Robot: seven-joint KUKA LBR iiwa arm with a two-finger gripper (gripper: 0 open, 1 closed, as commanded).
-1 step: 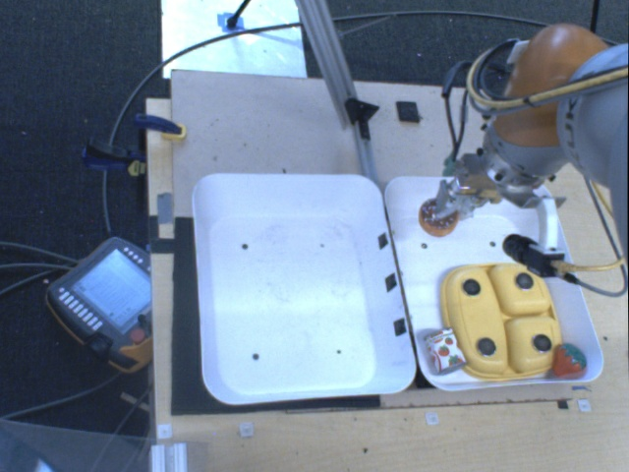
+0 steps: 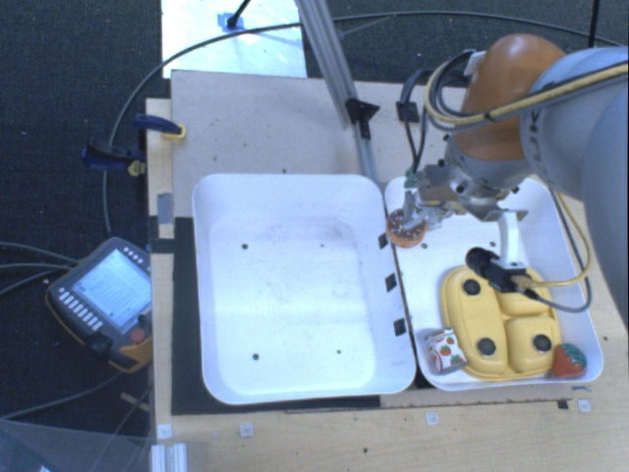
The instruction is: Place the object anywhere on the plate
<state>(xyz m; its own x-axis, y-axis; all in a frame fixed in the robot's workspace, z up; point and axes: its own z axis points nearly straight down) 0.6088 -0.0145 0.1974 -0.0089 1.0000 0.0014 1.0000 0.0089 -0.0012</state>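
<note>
Though partly covered from above by the gripper [image 2: 411,212], sits at the left rim of the right bin [image 2: 425,288], toward its far-left corner: brown donut [image 2: 404,230] with pale specks. Touching the gripper's tip, or very nearly so. Resting on the rim or raised off it: cannot tell. Jaw state likewise hidden at this slant, so cannot tell whether closed on the donut. Well apart from the plate [image 2: 491,330], with white bin floor between.

Arm [image 2: 580,116] reaching in from the right across the far edge of the right bin. Grey and bulky, with orange band [image 2: 506,96] above the wrist. Wrist bent downward, gripper pointing at the bin's left rim.

Plate yellow, with round-cornered compartments, lying in the near-right part of the right bin. Small patterned box [image 2: 444,351] at the plate's near-left corner, touching or just beside it. Strawberry [image 2: 568,360] in the bin's near-right corner, against the plate's right edge.

Left bin [image 2: 295,283] alongside, long rims almost meeting. Two blue clamps [image 2: 157,126] at the far-left corner of the bench [image 2: 265,116]. Past the bench's left edge, pendant [image 2: 103,298] with lit screen on dark floor.
</note>
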